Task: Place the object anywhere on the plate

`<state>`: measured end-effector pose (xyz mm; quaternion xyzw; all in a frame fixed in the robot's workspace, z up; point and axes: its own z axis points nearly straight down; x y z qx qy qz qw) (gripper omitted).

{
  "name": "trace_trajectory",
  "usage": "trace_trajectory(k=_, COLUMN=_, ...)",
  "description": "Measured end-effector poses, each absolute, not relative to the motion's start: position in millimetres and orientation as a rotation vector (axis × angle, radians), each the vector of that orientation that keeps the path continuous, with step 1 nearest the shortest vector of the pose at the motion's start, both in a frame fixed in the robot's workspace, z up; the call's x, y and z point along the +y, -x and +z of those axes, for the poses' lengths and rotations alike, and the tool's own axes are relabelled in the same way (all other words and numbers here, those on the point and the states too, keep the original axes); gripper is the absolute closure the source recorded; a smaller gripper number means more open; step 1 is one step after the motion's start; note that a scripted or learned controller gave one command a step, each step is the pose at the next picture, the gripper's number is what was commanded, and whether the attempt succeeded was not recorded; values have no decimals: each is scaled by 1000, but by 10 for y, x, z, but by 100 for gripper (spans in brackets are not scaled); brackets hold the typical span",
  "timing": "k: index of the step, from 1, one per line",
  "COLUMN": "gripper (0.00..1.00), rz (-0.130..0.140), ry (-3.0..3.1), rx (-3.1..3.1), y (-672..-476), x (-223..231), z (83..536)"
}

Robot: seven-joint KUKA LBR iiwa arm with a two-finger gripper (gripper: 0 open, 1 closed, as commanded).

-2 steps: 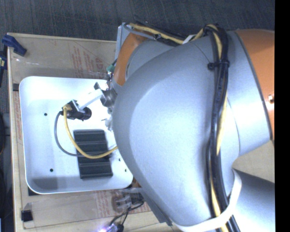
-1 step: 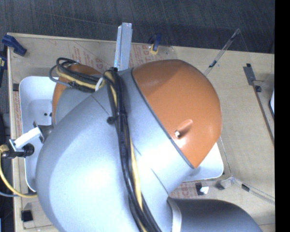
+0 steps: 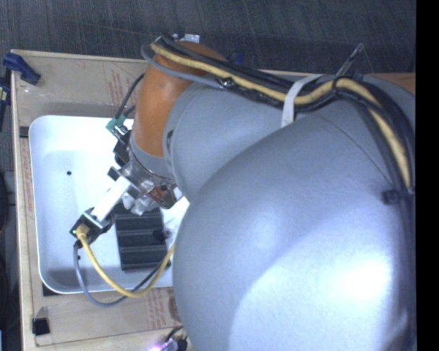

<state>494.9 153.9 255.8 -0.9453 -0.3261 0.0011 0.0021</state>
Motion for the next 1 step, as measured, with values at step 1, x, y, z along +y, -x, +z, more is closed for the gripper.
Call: trace_trajectory(k=1, gripper=100, rz=10, ry=2941, rx=-1093, y=-4945, x=982, z=2173)
